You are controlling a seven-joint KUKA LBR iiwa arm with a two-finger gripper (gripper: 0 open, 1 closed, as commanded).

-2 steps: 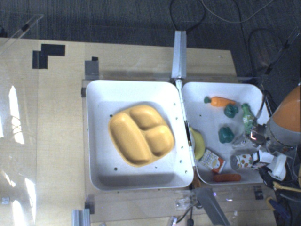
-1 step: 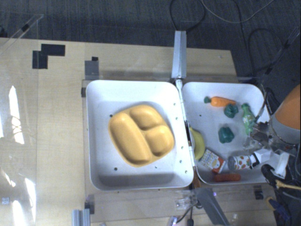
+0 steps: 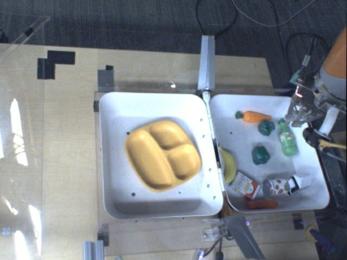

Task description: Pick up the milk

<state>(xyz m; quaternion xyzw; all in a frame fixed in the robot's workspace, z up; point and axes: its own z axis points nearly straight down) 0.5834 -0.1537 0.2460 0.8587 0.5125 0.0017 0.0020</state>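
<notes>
The milk (image 3: 245, 184), a small white carton with red and orange print, lies on its side near the front left of the right bin (image 3: 320, 199). A yellow banana (image 3: 229, 166) lies just left of it, and a white-capped bottle (image 3: 281, 186) lies just to its right. My gripper (image 3: 298, 114) hangs over the far right part of that bin, right above the top of a green bottle (image 3: 287, 140). It is well away from the milk, and nothing shows in its grasp.
An orange carrot (image 3: 254, 116), two dark green pieces (image 3: 265, 127) (image 3: 261, 155) and a red sausage (image 3: 263, 203) share the right bin. The left bin (image 3: 114, 199) holds a large yellow bread-shaped lump (image 3: 162, 155). A metal divider post (image 3: 206, 64) stands between the bins at the back.
</notes>
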